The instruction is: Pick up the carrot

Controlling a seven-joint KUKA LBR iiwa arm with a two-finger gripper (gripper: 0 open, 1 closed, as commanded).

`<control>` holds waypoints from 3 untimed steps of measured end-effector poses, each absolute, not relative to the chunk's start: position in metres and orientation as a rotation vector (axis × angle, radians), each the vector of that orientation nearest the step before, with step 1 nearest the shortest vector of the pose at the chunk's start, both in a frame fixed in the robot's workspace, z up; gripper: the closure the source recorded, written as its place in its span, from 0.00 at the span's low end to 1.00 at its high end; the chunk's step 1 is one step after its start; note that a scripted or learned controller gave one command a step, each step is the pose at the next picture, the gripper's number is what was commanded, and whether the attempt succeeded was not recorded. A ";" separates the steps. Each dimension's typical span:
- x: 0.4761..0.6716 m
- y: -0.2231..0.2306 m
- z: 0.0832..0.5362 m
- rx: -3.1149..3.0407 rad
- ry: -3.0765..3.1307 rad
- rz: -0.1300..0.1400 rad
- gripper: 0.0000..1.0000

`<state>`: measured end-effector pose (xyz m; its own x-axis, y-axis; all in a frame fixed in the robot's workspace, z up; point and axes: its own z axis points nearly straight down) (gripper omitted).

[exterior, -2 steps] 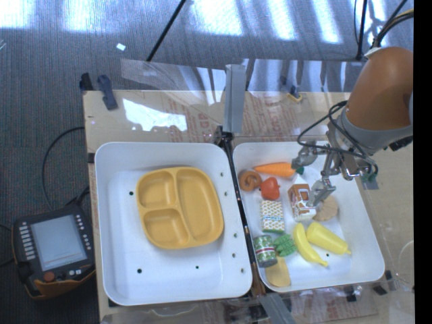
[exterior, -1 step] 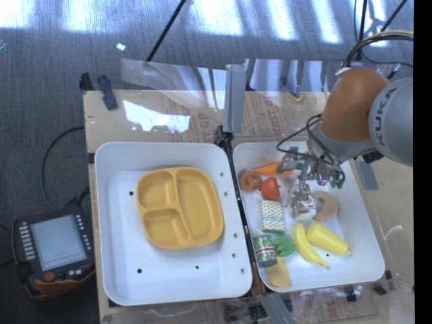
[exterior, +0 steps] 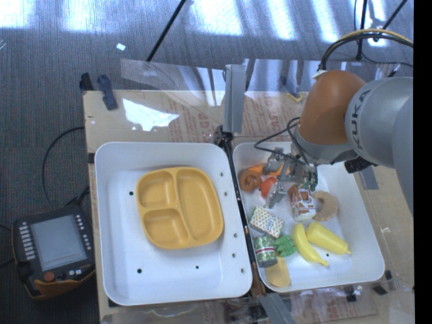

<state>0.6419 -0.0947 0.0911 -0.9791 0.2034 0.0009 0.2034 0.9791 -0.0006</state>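
Observation:
The carrot (exterior: 252,179) is an orange piece lying at the upper left of the right bin (exterior: 361,211), close to the divider. My gripper (exterior: 277,184) hangs low over the bin just to the right of the carrot, with a small red-orange piece (exterior: 268,183) right at its tip. The gripper's body hides part of what lies under it, and I cannot tell whether it touches the carrot.
The right bin also holds a small carton (exterior: 302,202), a brown bread piece (exterior: 326,206), a checkered box (exterior: 266,221), a can (exterior: 264,250), a green item (exterior: 287,246), a banana (exterior: 305,247) and a yellow fruit (exterior: 327,239). A yellow divided plate (exterior: 180,206) sits in the left bin (exterior: 115,248).

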 end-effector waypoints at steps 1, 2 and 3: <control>0.644 -0.091 0.101 -0.311 -3.131 -0.002 1.00; 0.644 -0.091 0.100 -0.309 -3.130 -0.003 0.00; 0.638 -0.091 0.088 -0.828 -3.027 -0.001 0.00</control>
